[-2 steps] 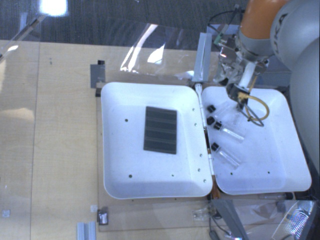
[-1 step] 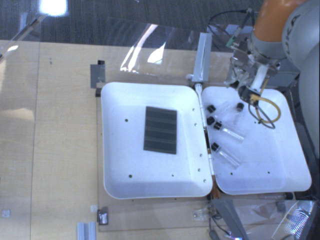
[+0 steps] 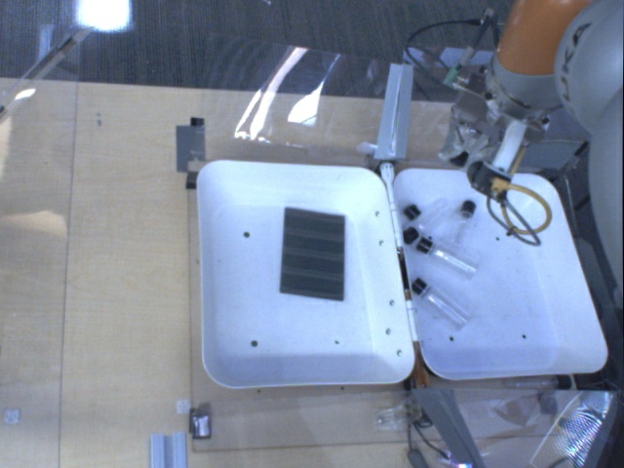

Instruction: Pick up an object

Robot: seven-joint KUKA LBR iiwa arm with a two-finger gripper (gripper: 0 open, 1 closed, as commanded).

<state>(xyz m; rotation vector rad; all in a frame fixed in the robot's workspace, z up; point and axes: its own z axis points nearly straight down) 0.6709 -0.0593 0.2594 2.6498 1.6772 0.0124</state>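
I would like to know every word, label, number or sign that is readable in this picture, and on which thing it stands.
None can be read.
The dark ribbed block in the left bin bears no print.
The clear vials with black caps in the right bin are too small to show any label.

My arm (image 3: 590, 52) reads as smooth, rounded grey casing, with a broad glossy orange band (image 3: 531, 18) above the wrist. The gripper (image 3: 464, 150) is pale silvery metal, and thin dark cables (image 3: 436, 39) loop just behind it.
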